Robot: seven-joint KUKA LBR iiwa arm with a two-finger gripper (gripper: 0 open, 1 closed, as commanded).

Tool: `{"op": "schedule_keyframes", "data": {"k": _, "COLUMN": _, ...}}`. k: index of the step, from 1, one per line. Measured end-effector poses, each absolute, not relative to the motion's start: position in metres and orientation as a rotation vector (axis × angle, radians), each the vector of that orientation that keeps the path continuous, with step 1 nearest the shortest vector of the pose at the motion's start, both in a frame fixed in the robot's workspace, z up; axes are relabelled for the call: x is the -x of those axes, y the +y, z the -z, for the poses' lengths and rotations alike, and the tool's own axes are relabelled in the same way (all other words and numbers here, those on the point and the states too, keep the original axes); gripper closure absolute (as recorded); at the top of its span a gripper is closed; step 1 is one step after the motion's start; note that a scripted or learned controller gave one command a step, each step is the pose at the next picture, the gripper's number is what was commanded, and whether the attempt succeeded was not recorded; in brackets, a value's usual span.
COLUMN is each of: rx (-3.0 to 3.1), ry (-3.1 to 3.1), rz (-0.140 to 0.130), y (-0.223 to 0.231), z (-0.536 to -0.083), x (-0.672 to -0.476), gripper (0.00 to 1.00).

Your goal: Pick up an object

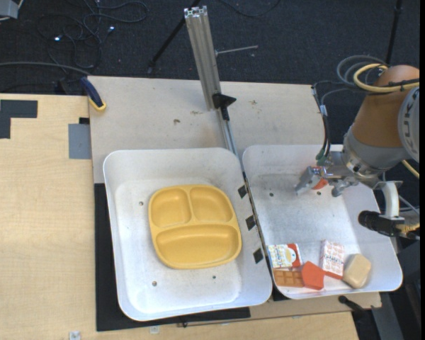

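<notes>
My gripper [319, 184] hangs over the upper part of the right bin [283, 190], with its two fingers spread apart, so it is open. A small orange-red spot shows at its middle; I cannot tell what it is. Several small objects lie at the right bin's near edge, well below the gripper: a white and red carton [283, 254], a brown waffle-like piece [288, 279], an orange wedge [312, 276], a pink and white packet [332, 258] and a tan bread-like lump [357, 270]. A yellow divided plate [195, 225] lies in the left bin [127, 261].
A metal post [207, 55] stands behind the bins at the centre. The arm [382, 126] comes in from the right over the right bin's far corner. A wooden surface [35, 211] lies left of the bins.
</notes>
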State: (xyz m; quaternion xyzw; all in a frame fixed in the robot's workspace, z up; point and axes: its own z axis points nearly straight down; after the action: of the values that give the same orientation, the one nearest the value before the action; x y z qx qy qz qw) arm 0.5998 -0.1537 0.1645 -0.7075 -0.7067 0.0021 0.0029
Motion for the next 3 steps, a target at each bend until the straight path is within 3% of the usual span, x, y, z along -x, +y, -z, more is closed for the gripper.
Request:
{"op": "schedule_keyframes", "data": {"k": 1, "rx": 2.218, "ry": -2.216, "rz": -0.007, "y": -0.162, "z": -0.105, "x": -0.598, "gripper": 0.0}}
{"op": "schedule_keyframes", "data": {"k": 2, "rx": 2.223, "ry": -2.214, "rz": -0.005, "y": -0.163, "z": -0.118, "x": -0.599, "gripper": 1.0}}
{"op": "schedule_keyframes", "data": {"k": 3, "rx": 2.223, "ry": -2.224, "rz": 0.003, "y": -0.162, "z": -0.179, "x": -0.599, "gripper": 1.0}}
